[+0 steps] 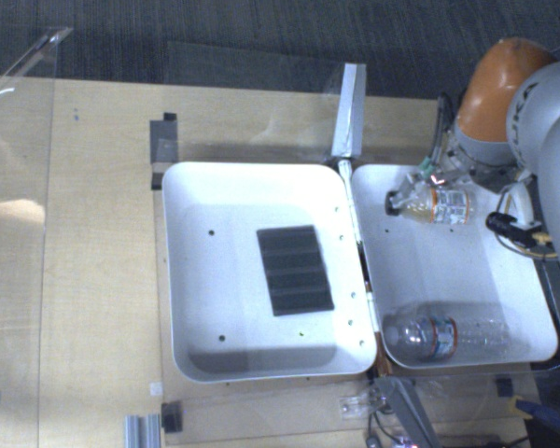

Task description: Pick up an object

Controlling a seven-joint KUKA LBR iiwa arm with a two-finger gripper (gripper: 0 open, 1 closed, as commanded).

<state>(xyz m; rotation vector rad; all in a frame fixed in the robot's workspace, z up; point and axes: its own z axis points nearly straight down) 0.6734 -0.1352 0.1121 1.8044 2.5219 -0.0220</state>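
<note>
Gripper [436,177] over right white bin [532,287], jaw state unreadable; small clear plastic bottle [429,203] directly below jaws, contact unclear.

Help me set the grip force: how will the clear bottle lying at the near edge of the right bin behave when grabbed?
The clear bottle looks empty, so probably light and easily squashed. Lying on its side, it may roll. Its smooth plastic could slip.

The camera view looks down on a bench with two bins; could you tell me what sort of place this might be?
Probably a robotics lab's grasping test cell. A pale wooden bench bears two shallow white bins, a grey and orange robot arm reaches over the right one, and clear plastic bottles lie in it as practice objects.
</note>
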